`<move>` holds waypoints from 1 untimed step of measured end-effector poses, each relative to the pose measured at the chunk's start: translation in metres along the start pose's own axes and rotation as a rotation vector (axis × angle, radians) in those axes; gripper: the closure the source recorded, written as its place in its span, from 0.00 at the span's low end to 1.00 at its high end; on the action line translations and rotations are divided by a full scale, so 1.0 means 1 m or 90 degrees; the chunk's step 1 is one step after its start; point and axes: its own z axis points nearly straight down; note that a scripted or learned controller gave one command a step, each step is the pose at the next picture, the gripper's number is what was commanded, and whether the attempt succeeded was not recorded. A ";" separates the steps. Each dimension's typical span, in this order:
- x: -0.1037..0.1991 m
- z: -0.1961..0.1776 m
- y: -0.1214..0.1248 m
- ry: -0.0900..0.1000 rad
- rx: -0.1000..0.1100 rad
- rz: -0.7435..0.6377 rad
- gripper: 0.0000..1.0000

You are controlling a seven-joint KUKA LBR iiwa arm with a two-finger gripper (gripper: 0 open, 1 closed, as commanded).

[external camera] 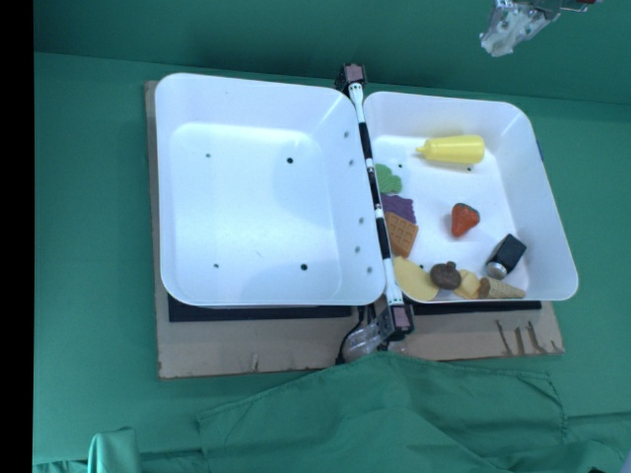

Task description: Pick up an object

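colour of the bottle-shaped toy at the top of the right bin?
Yellow bottle, lying on its side in the right bin; clear in the camera view.

Arm cut off by the top edge; hand [505, 30] too blurred for finger detail.

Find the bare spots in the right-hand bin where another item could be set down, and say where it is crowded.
Right bin: bare floor lies between the yellow bottle and strawberry, and along the far wall. Crowded: the divider side and the near wall, around the black cylinder.
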 end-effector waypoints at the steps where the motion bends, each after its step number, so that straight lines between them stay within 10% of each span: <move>1: 0.059 0.019 0.007 0.005 0.007 -0.005 1.00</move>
